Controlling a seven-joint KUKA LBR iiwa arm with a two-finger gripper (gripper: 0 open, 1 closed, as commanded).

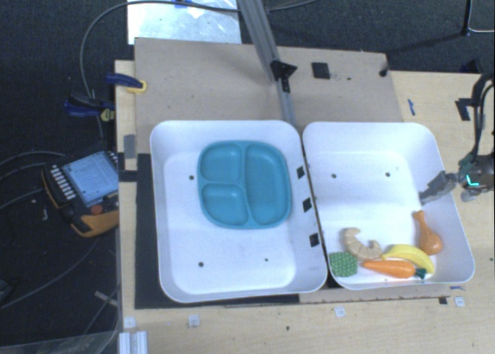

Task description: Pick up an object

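I'd go for the carrot (pixel 389 268): light, stiff, smooth plastic, best pinched across its thick middle. My hand (pixel 441 185) hovers nearby; its opening I cannot tell.

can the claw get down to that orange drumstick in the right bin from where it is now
Probably yes. The claw sits at the right bin's right rim, just above the drumstick, with bare white floor between them and nothing lying over the drumstick.
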